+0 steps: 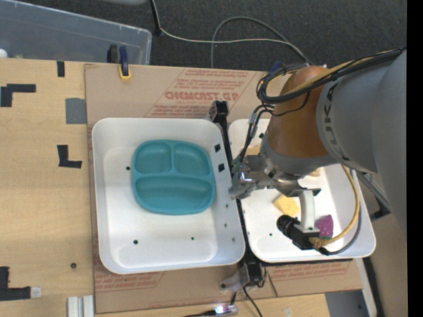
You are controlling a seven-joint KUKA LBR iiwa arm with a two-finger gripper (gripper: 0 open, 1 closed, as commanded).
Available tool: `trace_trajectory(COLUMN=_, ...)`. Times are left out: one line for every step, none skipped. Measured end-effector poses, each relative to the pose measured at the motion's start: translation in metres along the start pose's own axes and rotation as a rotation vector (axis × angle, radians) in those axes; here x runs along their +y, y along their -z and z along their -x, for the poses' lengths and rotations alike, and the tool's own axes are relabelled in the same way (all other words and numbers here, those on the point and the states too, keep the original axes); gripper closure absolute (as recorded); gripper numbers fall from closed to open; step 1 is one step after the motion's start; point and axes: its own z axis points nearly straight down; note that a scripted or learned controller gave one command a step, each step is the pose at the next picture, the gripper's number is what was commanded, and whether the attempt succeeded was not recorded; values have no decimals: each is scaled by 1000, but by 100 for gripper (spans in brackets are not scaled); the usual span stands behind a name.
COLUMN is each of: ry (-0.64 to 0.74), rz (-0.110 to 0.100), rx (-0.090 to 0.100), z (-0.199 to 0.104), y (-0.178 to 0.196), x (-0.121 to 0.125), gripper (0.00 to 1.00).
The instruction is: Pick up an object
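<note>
Teal divided plate (174, 177) lies flat in the middle of the L bin (109, 243). Grey arm (370, 111) w/ orange band reaches in from the right & hangs over the R bin (360, 246). The gripper (243, 180) sits low by that bin's left wall, next to the divide btwn bins. Can't tell if it's open or closed. In the R bin, partly under the wrist, lies a pale yellow piece (287, 205). Near it, twd the front-right, is a small purple object (325, 226). Both are apart from the gripper.

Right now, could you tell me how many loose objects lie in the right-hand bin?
2 visible: a yellow piece mid-bin and a purple piece nearer the front edge; the arm may hide more.
</note>
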Motion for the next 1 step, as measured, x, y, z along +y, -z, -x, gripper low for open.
trace_trajectory(ry=0, rz=0, rx=0, z=-54, y=-4, x=3, gripper=100)
